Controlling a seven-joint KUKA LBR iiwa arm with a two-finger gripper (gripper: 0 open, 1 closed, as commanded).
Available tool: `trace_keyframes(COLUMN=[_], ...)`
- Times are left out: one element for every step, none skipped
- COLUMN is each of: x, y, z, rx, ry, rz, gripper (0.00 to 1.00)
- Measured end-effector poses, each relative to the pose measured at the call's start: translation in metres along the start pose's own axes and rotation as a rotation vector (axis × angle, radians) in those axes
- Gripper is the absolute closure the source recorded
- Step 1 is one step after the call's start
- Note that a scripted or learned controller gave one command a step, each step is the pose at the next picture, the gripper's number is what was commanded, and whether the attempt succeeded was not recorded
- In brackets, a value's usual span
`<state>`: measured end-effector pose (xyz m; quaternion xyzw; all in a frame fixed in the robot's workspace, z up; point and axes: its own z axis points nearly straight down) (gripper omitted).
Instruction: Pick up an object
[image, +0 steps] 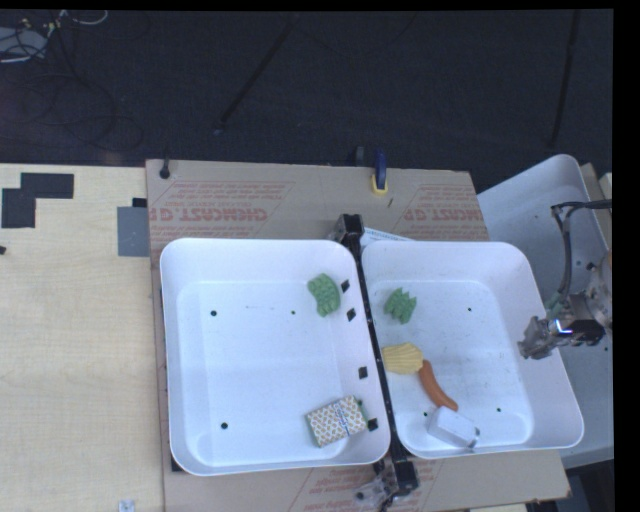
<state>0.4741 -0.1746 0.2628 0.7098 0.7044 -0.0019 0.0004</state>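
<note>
- Gripper (545, 338) is hovering at the right bin's (540, 290) 3 o'clock rim, holding nothing; finger opening can't be told.
- Carrot (436, 386) is lying near bin centre, touching the yellow piece (403, 357) at its 11 o'clock.
- Advice: approach the carrot's free end, staying off the white block (452, 429).

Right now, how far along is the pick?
Nothing looks picked: the end effector sits at the right bin's right edge, with no object seen in it. In that bin lie a green piece, yellow piece, orange carrot and white block. Reaching, grasping and lifting remain.
</note>
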Motion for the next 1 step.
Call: trace_keyframes(x=[-0.0265], y=[0.0027], z=[-0.0809], rx=[-0.009], ry=[-0.001], rz=[-0.005], gripper=[1.0])
